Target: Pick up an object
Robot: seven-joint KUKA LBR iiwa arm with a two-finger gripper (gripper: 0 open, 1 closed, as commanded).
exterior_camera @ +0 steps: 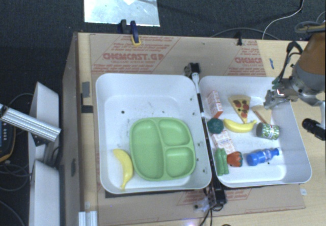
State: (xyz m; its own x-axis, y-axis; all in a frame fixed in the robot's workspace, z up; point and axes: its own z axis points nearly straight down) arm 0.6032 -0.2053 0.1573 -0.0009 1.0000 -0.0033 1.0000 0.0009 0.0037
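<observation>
Counter (153, 52): one, a brown board with red print, bearing both bins.
Bins: two, white and shallow, side by side; the left bin (147, 90) and the right bin (295, 164) touch along their inner walls.
Arm (311, 67): one, grey, reaching in over the right bin's far right corner.
Hand (274, 96): one, low over the right bin's upper right part, just beside the pizza slice; whether it is wide or narrow I cannot tell, and nothing can be seen held in it.
Green plate (163, 148): one, with three compartments, in the left bin toward its near side.
Bananas: two; the left banana (124, 167) lies in the left bin touching the plate's near left edge, the right banana (239, 126) lies mid right bin.
Cartons: two, white and red; the upper carton (214, 104) and the lower carton (223, 141), both near the right bin's left wall.
Pizza slice (240, 106): one, above the right banana.
Blue bottle (262, 156): one, lying toward the near side.
Green can (268, 131): one, on its side, right of the right banana.
Dark green ball (215, 125): one, touching the right banana's left end.
Green pepper (220, 162): one, near the left wall.
Strawberry (234, 159): one, just beside the pepper.
</observation>
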